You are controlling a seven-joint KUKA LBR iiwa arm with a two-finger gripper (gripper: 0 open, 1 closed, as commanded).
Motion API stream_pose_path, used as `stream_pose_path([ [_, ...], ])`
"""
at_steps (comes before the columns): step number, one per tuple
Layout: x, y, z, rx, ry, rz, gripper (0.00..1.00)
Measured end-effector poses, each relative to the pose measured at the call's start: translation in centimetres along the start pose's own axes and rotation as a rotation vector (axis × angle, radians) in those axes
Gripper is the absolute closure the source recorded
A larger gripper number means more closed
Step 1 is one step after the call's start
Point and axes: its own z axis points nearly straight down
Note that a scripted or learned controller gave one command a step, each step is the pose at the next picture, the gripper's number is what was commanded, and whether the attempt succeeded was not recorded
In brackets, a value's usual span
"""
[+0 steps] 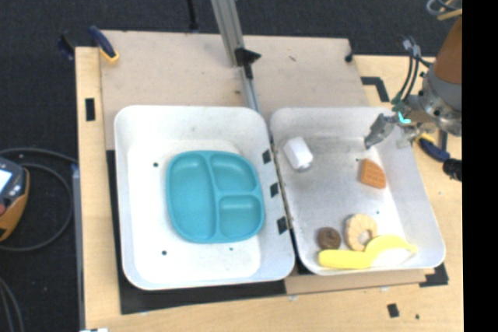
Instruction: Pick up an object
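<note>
The right bin (342,128) holds several small items. A white cylinder (297,153) lies near its upper left. An orange wedge (373,173) rests toward the right wall. Along the front edge sit a brown round piece (328,237), a beige ring-shaped piece (360,230) and a yellow banana (366,254). My gripper (389,130) hovers over the bin's upper right corner, just above and slightly right of the orange wedge, with nothing seen in it.
The left bin (140,167) carries a blue divided plate (214,194). A metal post (226,4) rises behind the gap between the bins. Cables and a clamp sit at the bench's right edge near the arm (445,66).
</note>
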Motion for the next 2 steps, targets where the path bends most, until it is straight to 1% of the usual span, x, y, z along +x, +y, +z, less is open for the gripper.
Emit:
stream_pose_path([
  [1, 0.0, 0.1, -0.1, -0.002, -0.001, 0.0, 0.0],
  [2, 0.5, 0.6, 4.5, 0.002, 0.0, -0.003, 0.0],
])
